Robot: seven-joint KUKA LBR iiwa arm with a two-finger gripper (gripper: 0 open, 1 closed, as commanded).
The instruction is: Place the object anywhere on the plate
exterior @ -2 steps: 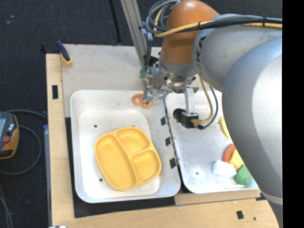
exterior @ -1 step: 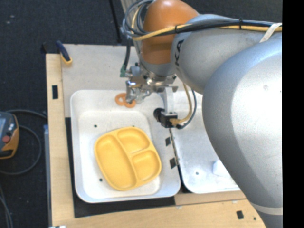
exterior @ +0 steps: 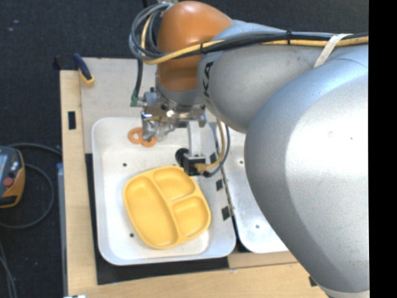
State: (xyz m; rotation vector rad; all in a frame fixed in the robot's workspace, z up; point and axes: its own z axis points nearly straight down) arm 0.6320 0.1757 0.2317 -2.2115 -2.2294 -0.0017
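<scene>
A yellow plate (exterior: 166, 207) with three compartments lies in the front half of the left bin (exterior: 107, 185). A small orange ring-shaped object (exterior: 138, 136) rests on the bin floor near the back left corner, well apart from the plate. My gripper (exterior: 151, 128) hangs right over that object's right side and hides part of it. The grey arm and its orange band cover the space behind and to the right.
The right bin (exterior: 260, 236) is mostly hidden under the arm. A blue and yellow clamp (exterior: 84, 68) sits at the bench's back left corner. An orange and grey device (exterior: 10, 177) with a cable lies off the bench to the left.
</scene>
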